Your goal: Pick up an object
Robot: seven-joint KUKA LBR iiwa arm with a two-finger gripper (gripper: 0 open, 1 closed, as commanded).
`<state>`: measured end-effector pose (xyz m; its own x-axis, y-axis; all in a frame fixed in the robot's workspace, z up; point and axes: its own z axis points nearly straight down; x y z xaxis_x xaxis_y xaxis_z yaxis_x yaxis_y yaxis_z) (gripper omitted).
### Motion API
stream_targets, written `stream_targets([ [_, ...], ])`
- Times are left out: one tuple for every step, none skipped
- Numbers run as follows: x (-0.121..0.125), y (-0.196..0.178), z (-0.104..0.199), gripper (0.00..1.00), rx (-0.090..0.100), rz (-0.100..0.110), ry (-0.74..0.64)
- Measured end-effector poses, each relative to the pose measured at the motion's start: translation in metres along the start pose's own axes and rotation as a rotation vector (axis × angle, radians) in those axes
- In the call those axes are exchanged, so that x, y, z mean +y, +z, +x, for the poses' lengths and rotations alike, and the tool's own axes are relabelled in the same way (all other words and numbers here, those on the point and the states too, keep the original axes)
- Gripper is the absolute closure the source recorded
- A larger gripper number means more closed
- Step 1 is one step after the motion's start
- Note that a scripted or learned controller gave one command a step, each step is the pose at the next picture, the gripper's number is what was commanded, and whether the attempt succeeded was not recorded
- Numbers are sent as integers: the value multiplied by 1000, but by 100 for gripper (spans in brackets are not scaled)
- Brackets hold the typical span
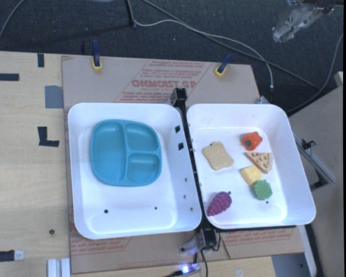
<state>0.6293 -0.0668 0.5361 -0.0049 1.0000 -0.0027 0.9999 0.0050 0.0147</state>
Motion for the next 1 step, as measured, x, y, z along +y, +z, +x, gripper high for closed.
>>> stream_targets([
  [38,53,136,100,5,23,-8],
])
